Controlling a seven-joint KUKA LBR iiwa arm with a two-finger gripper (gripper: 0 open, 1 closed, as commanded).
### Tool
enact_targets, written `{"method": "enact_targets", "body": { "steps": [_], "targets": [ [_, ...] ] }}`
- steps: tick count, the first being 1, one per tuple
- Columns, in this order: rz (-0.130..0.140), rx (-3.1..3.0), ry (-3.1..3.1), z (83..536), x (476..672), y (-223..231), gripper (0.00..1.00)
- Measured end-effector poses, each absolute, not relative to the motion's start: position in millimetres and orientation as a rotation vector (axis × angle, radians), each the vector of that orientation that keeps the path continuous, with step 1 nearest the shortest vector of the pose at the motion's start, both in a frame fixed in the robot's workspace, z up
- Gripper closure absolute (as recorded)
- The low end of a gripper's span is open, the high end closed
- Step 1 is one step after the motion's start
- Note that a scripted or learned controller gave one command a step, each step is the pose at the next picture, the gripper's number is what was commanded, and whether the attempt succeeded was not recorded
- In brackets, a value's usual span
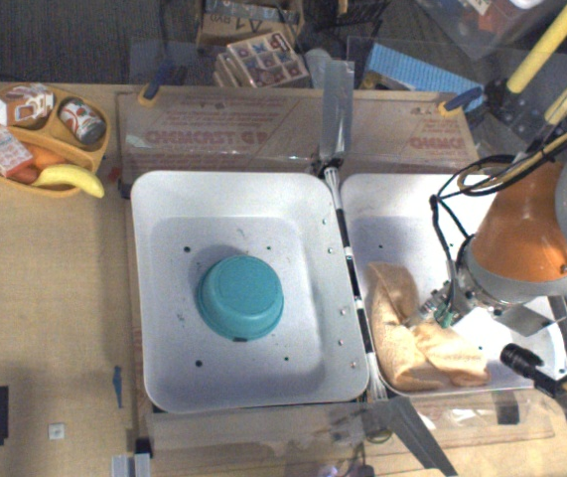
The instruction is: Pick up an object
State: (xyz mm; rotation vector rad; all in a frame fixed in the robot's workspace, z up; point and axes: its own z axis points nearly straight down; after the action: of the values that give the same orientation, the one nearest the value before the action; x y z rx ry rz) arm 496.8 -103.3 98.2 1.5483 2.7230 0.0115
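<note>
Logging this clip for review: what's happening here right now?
A grey KUKA arm with an orange band reaches in from the right, and its gripper is down in the right bin, right at a crumpled tan cloth. Whether it has hold of the cloth can't be told. A teal bowl sits upside down in the left bin, untouched.
</note>
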Motion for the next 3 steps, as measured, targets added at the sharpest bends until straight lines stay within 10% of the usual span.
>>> {"method": "enact_targets", "body": {
  "steps": [1, 2, 3],
  "targets": [
    [0.011, 1.548, 2.723, 98.4, 496.9, -103.6, 0.0],
    [0.011, 1.553, 2.721, 106.4, 496.3, -104.5, 1.0],
    [0.01, 1.553, 2.721, 106.5, 496.3, -104.6, 0.0]
  ]
}}
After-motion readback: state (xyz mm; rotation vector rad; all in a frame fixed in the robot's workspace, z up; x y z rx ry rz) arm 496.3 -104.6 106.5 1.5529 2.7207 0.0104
